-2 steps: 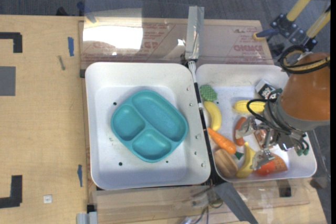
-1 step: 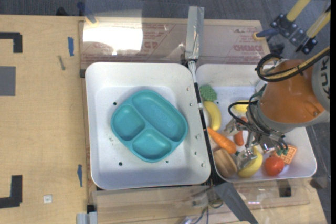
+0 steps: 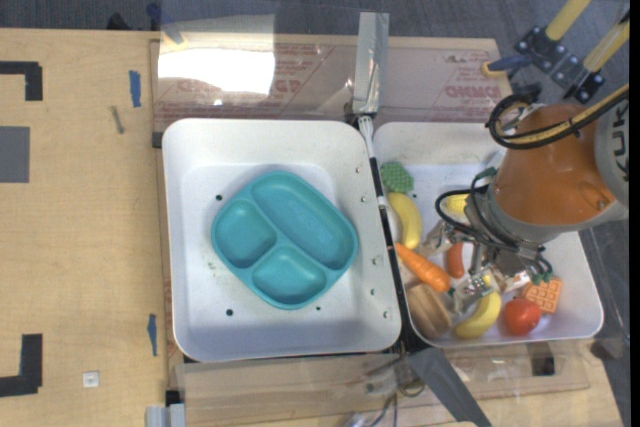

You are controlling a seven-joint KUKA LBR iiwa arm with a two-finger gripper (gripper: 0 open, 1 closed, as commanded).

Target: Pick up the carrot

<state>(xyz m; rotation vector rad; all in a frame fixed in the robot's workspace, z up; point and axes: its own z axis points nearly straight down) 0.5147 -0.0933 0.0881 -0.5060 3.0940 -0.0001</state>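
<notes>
The carrot (image 3: 421, 266) is orange and lies aslant in the right bin (image 3: 575, 333), close to the divider between the bins, with its thick end toward the left. My gripper (image 3: 478, 271) hangs low in the same bin, just right of the carrot's thin end, under the orange wrist band (image 3: 545, 173). The wrist and cables hide much of the gripper, and the carrot lies beside it, not in it.
A teal three-part plate (image 3: 285, 237) sits in the left bin (image 3: 190, 215). The right bin also holds a banana (image 3: 403, 218), a green item (image 3: 396, 177), a second banana (image 3: 481, 313), a tomato (image 3: 520, 317), an orange waffle piece (image 3: 545, 295) and a brown round piece (image 3: 428, 309).
</notes>
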